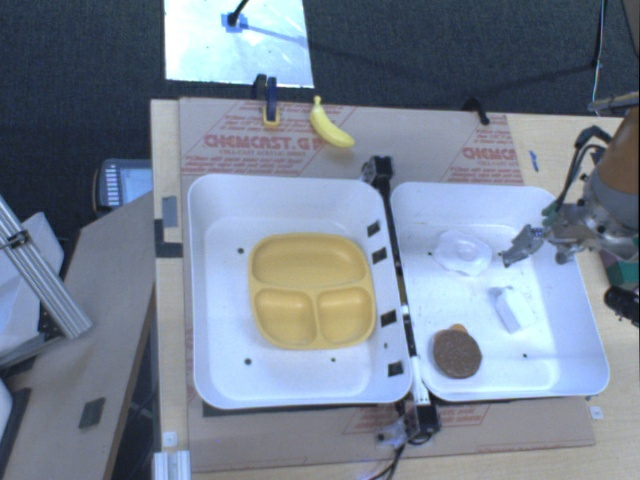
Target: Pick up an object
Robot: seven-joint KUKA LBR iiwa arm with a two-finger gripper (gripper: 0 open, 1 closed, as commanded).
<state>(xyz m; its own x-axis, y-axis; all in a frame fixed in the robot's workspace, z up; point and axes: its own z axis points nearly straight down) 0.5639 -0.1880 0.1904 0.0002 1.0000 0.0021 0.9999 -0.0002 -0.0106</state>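
Observation:
Three objects lie in the right bin: a clear round lid-like piece, a small white block and a brown round patty near the front. My gripper hangs over the bin's right part, just right of the clear piece and above the white block. Its fingers are spread open with nothing between them. The arm comes in from the right edge.
A yellow divided tray lies in the left bin. A toy banana and a yellow clamp rest on the board behind the bins. A black divider with clips runs between the bins.

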